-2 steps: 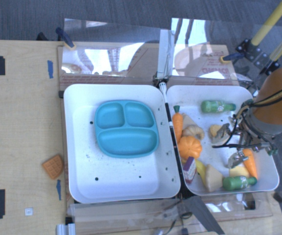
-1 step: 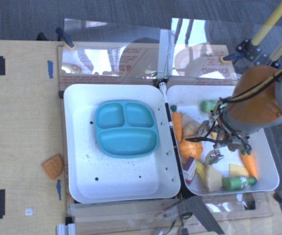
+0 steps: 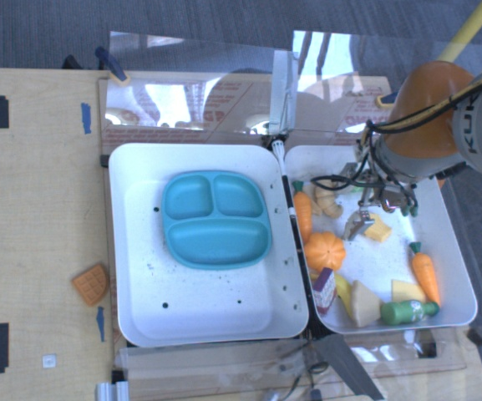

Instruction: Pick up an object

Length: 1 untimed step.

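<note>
My gripper (image 3: pixel 372 217) hangs low over the upper middle of the right bin (image 3: pixel 458 249), fingers pointing down and apart, with nothing seen between them. A yellow cheese-like block (image 3: pixel 379 231) lies right beside the fingertips. An orange pumpkin-like toy (image 3: pixel 325 251) sits to the left of it, with a carrot (image 3: pixel 303 214) along the bin's left wall. A small beige piece (image 3: pixel 330 205) lies above. Another carrot (image 3: pixel 425 275) rests at the right side. A green bottle-shaped toy (image 3: pixel 406 312) and pale wedges (image 3: pixel 362 302) lie near the front.
The left bin (image 3: pixel 132 249) holds a blue divided plate (image 3: pixel 216 218). A waffle-like brown toy (image 3: pixel 91 283) lies on the bench left of the bins. The arm's orange band (image 3: pixel 428 107) and cables hang above the right bin's far edge.
</note>
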{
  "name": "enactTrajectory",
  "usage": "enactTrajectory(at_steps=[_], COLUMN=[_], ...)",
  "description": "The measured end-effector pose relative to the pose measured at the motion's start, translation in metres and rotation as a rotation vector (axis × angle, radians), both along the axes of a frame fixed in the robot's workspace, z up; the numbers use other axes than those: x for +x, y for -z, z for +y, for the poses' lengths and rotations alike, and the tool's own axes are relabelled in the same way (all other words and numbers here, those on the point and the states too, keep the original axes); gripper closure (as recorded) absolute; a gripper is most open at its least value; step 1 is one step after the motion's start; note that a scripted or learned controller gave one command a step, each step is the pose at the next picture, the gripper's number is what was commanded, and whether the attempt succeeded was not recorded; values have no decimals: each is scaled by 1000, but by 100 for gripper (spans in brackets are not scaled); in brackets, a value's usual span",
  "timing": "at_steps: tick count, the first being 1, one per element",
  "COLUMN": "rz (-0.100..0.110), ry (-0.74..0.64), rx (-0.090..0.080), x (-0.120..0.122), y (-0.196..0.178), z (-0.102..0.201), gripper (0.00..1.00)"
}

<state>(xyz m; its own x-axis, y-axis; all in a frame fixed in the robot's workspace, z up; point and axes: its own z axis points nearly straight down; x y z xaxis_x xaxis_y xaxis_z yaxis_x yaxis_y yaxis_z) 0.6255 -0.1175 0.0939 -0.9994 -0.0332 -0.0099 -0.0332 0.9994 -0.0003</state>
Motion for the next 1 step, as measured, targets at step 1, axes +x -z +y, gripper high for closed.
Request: enactTrajectory(at_steps=[1], rz=[-1], ry=[-56], rx=[-1], x=[-49], y=[4], z=[-8], gripper=[0])
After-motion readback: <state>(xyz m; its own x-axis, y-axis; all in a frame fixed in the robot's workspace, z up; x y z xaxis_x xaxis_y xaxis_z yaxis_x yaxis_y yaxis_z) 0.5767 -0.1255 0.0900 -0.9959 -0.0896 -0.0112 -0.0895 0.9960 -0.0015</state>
